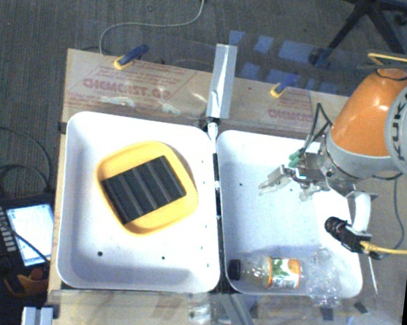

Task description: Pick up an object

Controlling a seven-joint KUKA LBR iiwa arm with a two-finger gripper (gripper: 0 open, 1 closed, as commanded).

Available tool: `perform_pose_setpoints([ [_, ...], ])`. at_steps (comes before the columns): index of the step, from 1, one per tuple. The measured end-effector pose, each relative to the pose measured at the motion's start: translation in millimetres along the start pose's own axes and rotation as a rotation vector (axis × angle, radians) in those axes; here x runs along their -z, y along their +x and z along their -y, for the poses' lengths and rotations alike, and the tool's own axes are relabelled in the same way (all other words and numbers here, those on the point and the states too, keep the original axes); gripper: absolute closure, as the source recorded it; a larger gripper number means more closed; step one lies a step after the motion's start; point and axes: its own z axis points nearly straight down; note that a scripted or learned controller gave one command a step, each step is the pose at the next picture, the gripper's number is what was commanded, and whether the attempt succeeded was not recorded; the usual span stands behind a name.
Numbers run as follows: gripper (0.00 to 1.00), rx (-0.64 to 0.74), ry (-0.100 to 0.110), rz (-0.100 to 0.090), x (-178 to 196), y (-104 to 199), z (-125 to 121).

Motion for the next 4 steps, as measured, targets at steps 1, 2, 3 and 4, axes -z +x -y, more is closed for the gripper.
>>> perform_pose_setpoints([
  [1, 0.00, -0.028, 0.001, 0.002, -35, -63, 63],
  [2, 0.00, 0.134, -0.012, 0.002, -108, -72, 74],
  [3, 1.00, 0.136, -0.018, 0.000, -97, -70, 71],
  [4, 0.00, 0.136, -0.018, 0.001, -97, -70, 71],
])
